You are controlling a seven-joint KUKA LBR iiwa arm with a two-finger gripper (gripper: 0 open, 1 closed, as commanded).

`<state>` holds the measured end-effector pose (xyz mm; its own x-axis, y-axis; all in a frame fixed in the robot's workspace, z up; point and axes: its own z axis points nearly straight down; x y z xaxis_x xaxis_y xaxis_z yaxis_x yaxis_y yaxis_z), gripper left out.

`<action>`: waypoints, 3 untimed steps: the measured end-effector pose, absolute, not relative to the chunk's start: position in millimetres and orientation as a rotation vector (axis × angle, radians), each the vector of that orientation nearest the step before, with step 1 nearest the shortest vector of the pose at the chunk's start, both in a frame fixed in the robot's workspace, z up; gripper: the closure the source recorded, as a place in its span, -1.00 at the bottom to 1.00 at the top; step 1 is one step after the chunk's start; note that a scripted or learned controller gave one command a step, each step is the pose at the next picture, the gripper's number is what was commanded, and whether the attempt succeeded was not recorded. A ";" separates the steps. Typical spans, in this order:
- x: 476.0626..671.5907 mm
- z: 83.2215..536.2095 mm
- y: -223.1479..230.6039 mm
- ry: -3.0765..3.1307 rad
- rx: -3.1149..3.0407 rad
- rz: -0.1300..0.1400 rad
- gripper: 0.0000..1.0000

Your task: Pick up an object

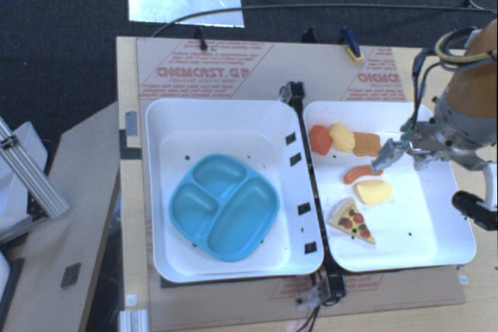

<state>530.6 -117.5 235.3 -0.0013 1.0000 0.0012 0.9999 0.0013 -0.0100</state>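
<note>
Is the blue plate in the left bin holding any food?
No: the blue plate in the left bin shows three bare compartments.

Worktop [226,62] carries two white bins: right bin [447,233] directly under the end effector [381,164], left bin [167,167] beside it, touching, further from end effector.

Gripper [387,159]: low over the right bin [443,245], near its middle.
Just beneath, toward the divider: red sausage [361,173], yellow piece [374,191].
Beyond, along the far wall: tomato [320,139], yellow lump [341,137], orange block [366,143], packed touching.
Nearer front: pizza slice [352,220], apart.
Free floor: right and front-right of the gripper.
Left bin [226,117]: blue divided plate [225,206] fills its middle.
</note>
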 end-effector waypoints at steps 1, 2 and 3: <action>532.9 240.9 -117.3 -2.226 -2.218 -0.001 -1.00; 531.3 198.4 -113.4 -2.223 -2.218 0.002 -1.00; 523.3 139.0 -115.2 -2.220 -2.218 0.003 -1.00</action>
